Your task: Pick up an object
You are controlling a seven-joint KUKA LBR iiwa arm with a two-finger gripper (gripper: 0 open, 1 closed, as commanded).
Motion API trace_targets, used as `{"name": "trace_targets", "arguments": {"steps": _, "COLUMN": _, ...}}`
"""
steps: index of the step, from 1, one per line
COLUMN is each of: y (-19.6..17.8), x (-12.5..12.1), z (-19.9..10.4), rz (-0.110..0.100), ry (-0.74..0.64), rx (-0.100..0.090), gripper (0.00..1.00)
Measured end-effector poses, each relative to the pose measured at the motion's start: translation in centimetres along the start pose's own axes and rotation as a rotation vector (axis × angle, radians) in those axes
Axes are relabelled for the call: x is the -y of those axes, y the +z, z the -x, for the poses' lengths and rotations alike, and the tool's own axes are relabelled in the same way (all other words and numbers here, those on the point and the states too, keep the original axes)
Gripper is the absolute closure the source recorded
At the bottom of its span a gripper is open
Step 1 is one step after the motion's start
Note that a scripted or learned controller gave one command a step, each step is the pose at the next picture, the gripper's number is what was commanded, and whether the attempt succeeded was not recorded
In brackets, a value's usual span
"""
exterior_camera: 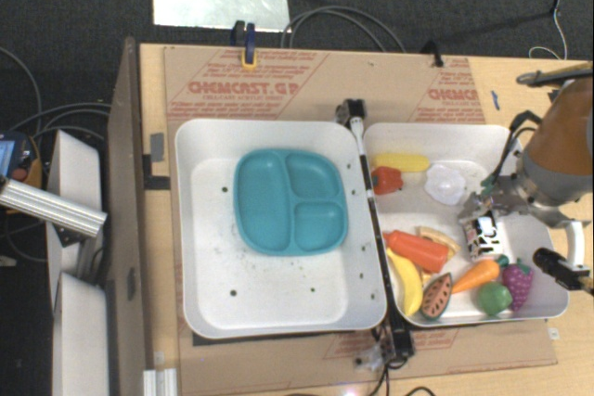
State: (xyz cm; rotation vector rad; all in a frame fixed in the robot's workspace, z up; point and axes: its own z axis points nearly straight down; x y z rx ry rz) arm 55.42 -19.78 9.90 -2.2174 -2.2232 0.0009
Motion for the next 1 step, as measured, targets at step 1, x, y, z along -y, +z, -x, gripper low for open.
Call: {"name": "trace_targets", "arguments": {"steps": 1, "y": 1.13, "x": -3.46, "z": -6.44, "rz": 0.011, "ry": -0.006, "rx": 0.003, "gripper": 1.00}}
